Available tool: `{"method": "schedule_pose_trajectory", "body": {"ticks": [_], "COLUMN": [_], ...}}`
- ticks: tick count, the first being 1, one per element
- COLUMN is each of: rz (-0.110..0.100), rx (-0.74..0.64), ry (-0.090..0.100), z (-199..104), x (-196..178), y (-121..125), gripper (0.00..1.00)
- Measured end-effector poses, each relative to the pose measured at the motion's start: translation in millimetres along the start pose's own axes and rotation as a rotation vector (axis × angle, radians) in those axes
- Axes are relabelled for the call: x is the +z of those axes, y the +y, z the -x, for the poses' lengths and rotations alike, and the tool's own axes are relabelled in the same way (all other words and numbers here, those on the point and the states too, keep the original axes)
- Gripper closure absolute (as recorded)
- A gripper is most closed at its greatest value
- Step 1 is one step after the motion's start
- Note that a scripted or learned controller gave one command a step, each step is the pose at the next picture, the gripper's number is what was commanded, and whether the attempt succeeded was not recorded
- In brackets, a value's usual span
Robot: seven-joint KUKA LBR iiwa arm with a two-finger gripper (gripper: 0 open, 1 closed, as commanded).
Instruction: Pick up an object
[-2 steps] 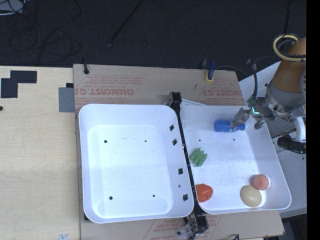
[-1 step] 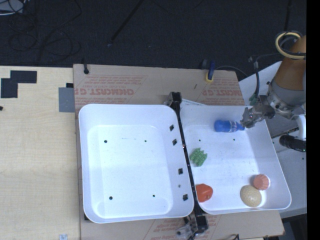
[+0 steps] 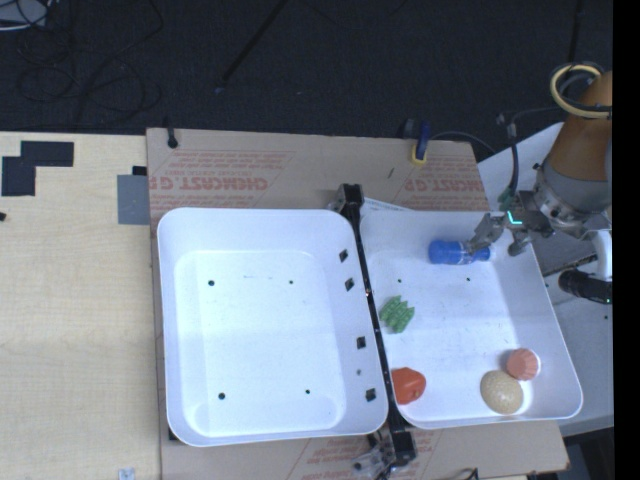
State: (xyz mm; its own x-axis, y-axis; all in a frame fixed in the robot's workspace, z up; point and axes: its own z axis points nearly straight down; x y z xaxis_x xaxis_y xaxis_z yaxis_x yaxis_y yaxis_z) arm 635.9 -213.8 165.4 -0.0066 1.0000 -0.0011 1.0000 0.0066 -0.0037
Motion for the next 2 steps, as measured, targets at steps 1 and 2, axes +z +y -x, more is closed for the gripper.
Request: {"method": "schedule_pose_trajectory", "body": {"ticks": [1,2], "rz": [0.000,-0.001], "rx": [-0.002,-0.003], "ry": [0.000,0.000], "z": [0.5,0.4], "x": [-10.2,-9.7], "y": [0.2,0.0], "gripper": [1.00,0.00]}}
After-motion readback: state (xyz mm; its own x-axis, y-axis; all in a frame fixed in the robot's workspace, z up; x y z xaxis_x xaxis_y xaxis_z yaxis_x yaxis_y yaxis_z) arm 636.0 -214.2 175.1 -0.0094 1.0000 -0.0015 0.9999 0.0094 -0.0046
